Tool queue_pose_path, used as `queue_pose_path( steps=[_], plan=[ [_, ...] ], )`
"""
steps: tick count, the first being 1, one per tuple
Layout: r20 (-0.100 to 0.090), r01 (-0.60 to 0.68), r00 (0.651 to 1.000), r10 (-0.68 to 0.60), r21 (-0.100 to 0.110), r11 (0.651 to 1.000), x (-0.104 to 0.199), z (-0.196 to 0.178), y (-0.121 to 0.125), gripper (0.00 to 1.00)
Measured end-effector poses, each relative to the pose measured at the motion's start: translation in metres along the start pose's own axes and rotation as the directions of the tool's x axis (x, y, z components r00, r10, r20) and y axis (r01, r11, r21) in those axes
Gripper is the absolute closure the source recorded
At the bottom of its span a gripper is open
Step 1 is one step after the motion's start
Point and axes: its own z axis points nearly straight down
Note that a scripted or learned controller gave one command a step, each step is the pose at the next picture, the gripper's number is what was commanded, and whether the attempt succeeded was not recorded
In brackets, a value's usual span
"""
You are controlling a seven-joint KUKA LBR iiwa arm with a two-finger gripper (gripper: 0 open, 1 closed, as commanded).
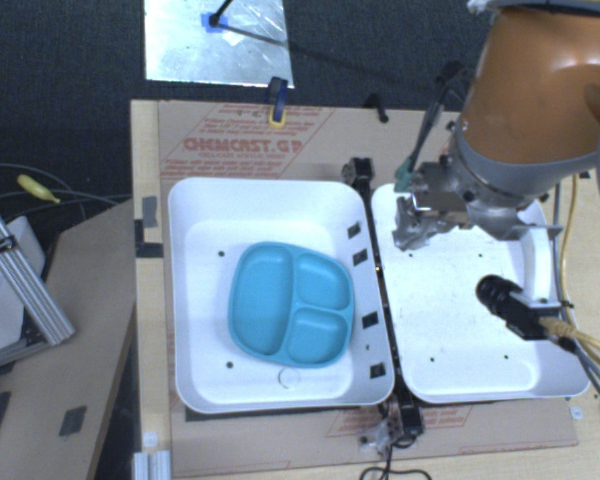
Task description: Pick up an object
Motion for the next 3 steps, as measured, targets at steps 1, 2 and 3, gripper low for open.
queue_pose_path(
  steps=[1,2,3],
  plan=[
    [-0.004,0.01,1.0,-0.01,-0.006,1.0,0.034,-0.051,0.0,1.0],
    [0.001,0.001,1.0,-0.001,0.002,1.0,-0.001,-0.006,0.008,1.0],
    [-0.003,0.012,1.0,-0.012,-0.003,1.0,0.064,-0.042,-0.001,1.0]
  ],
)
